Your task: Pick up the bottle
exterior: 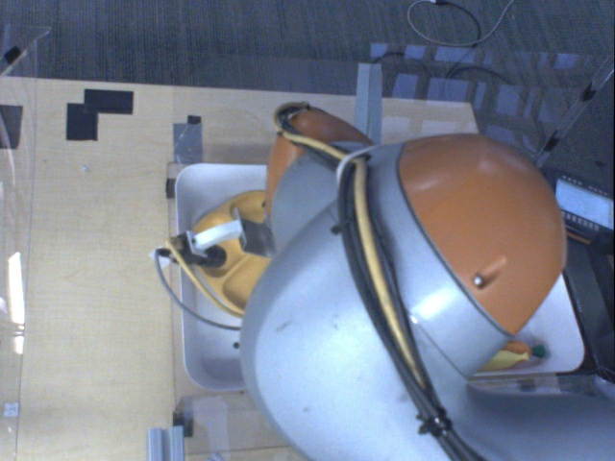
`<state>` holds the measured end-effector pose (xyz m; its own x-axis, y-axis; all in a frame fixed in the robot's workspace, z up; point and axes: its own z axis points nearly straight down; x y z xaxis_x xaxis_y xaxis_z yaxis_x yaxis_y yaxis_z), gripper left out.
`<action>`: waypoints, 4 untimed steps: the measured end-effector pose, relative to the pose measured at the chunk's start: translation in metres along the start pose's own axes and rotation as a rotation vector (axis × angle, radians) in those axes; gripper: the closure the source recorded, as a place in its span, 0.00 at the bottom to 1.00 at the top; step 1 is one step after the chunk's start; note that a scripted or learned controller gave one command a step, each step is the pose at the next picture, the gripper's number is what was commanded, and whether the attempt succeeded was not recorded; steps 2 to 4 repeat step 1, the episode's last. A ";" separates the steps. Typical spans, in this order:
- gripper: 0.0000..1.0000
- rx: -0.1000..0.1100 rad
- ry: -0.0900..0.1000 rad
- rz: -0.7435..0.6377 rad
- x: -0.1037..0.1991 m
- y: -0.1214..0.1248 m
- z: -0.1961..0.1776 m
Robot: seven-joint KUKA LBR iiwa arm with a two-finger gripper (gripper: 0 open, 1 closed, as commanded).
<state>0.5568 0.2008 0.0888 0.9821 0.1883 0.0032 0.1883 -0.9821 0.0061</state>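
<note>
Now | arm (413, 286) over left bin (197, 257) | bottle hidden | grip: cannot tell

Wooden bench (96, 257) bears white bin (197, 195)

No text, label, brand or number can be read here. The bench (86, 286) carries black square marks (98, 112) near its far left corner — they are plain shapes, not letters. The grey arm (384, 334) and its orange band (480, 229) show no writing. A dark device (584, 205) at the right edge has a pale panel on it — if something is printed there, it is too blurred to read.
</note>
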 end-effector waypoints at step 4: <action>0.00 0.001 0.004 -0.079 0.070 0.008 0.000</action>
